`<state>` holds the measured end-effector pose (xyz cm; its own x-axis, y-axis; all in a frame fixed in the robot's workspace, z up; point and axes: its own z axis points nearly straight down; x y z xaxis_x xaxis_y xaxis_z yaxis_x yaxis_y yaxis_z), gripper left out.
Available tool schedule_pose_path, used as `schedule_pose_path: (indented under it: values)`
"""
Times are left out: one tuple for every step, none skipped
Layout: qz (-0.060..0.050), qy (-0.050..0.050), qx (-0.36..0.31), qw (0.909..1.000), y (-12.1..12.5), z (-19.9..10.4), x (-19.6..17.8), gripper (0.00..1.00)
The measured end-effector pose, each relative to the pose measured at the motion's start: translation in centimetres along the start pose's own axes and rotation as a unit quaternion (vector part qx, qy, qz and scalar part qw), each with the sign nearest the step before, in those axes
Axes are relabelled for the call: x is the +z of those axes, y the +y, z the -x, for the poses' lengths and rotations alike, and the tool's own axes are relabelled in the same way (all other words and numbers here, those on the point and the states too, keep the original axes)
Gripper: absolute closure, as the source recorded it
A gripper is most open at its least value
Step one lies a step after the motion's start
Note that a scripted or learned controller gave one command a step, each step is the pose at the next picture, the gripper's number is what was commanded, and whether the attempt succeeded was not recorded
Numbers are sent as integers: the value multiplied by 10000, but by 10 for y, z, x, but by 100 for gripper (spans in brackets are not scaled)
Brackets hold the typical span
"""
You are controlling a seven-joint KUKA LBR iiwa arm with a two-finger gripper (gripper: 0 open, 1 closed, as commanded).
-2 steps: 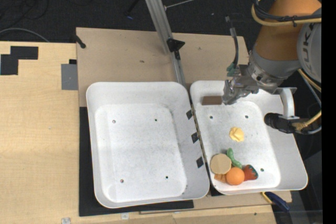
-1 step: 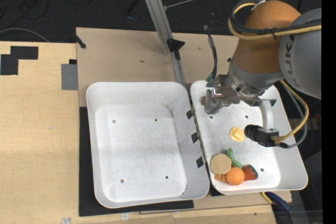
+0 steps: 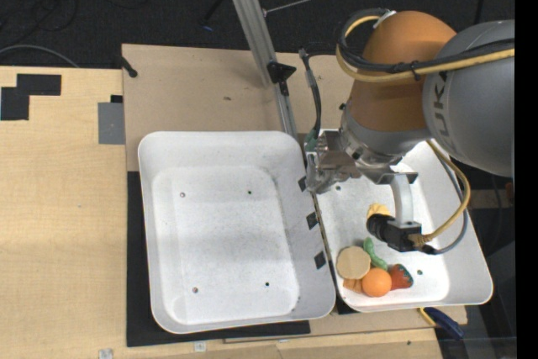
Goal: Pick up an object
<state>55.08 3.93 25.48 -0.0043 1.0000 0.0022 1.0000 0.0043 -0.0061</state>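
Pincer: the metal pincer (image 3: 324, 168) hangs low at the far left side of the right-hand shallow white plastic bin (image 3: 471, 282), close against the wall it shares with the left-hand white bin (image 3: 218, 214)
Pincer state: cannot tell whether it is apart or together, since the bulky grey arm with its orange band (image 3: 403, 97) looms over it and the metal parts blur into one another; nothing can be seen clamped in it
Task's things: a small cluster lies in the near corner of the right-hand bin, namely a round tan disc (image 3: 353, 262), a smooth orange ball (image 3: 377, 282) touching it, a small red piece (image 3: 401, 277) just beside the ball, and a slim green piece (image 3: 374, 252) above them
Other object: a small yellow piece (image 3: 378, 210) peeps out nearer the middle of that bin, partly hidden
Gap: the pincer is apart from the cluster, which sits nearer the camera than it does
Progress: judged early, with no object lifted or seen gripped
Left to do: bring the pincer over one object, close on it and raise it clear
Setting: both bins rest on the pale wooden counter (image 3: 59, 206)
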Motion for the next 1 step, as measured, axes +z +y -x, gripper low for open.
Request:
schedule_pose_path:
  values:
    - [-5, -6, 8, 10000, -14, -41, 16, 100]
